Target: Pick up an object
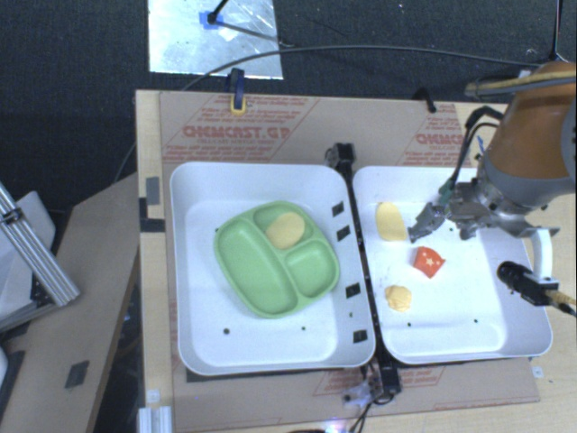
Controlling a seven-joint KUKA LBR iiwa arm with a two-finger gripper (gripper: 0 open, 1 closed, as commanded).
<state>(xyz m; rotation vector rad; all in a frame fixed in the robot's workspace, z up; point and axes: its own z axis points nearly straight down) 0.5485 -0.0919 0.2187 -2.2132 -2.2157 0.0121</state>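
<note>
In the right bin [518,327] you have 3 loose objects on the white floor: a red block [428,262] near the middle, a pale yellow piece [390,221] up and to its left, close to the divide between the bins, and a small yellow lump [398,297] below and left of the red block. All 3 lie apart from each other. The hand [424,228] sits just above and left of the red block and just right of the pale yellow piece, between the 2, with nothing seen between its fingers; from this angle you cannot tell whether the fingers are spread or pressed together. Behind it the grey arm [514,192] runs off to the right, with the orange band [539,124] above the wrist. A black fitting [523,282] with a white bracket hangs over the right side of the same bin. In the left bin [203,332] a green plate [270,264] with 3 compartments lies tilted, and a yellow item [287,230] rests in its upper compartment. Both bins sit side by side on a brown printed board [270,129] on the bench, with a blue and yellow clamp [237,90] at the board's far edge.
</note>
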